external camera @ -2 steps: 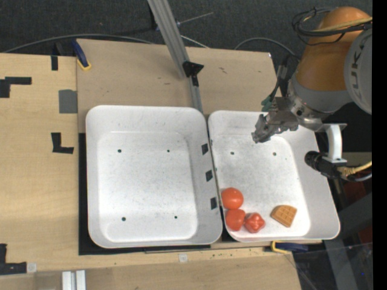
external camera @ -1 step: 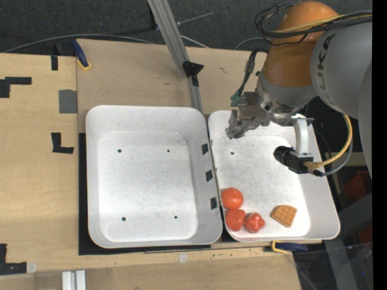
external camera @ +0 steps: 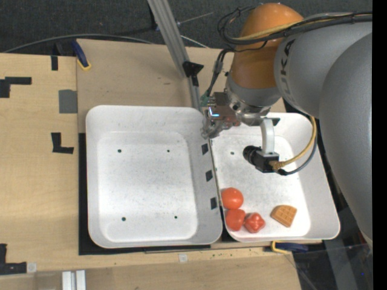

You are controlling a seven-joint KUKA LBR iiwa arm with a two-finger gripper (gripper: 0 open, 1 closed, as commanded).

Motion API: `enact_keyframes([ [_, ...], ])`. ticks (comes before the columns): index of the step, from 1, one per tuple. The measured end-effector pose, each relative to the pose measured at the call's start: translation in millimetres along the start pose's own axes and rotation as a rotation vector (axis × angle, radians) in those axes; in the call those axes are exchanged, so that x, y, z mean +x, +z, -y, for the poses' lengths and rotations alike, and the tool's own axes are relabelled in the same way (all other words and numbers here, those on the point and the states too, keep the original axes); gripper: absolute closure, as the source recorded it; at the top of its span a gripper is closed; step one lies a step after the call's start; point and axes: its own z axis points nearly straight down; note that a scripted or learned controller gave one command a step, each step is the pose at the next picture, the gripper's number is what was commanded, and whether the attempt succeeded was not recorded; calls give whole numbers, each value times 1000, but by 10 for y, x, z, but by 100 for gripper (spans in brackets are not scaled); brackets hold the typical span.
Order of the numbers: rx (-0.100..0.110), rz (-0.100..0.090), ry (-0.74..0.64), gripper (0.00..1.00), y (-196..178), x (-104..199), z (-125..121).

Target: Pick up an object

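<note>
Three small objects lie in the right bin [external camera: 314,222] near its front edge: an orange ball [external camera: 232,197], a red lumpy piece [external camera: 253,222] just beside a second orange-red piece [external camera: 236,219], and a tan waffle-like piece [external camera: 283,214]. My gripper [external camera: 213,125] hangs at the back left corner of the right bin, over the divide between the bins, well behind the objects. Nothing shows between its fingers.
The left bin [external camera: 97,162] stands beside the right one, sharing a raised middle edge. A slanted metal pole [external camera: 172,35] rises behind the bins. The big grey arm with its orange band [external camera: 266,47] covers the right side. A black cable loops over the right bin.
</note>
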Motion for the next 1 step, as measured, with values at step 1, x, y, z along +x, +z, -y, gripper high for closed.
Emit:
enact_keyframes([
  [1,-1,1,0,100,208,519,-101],
])
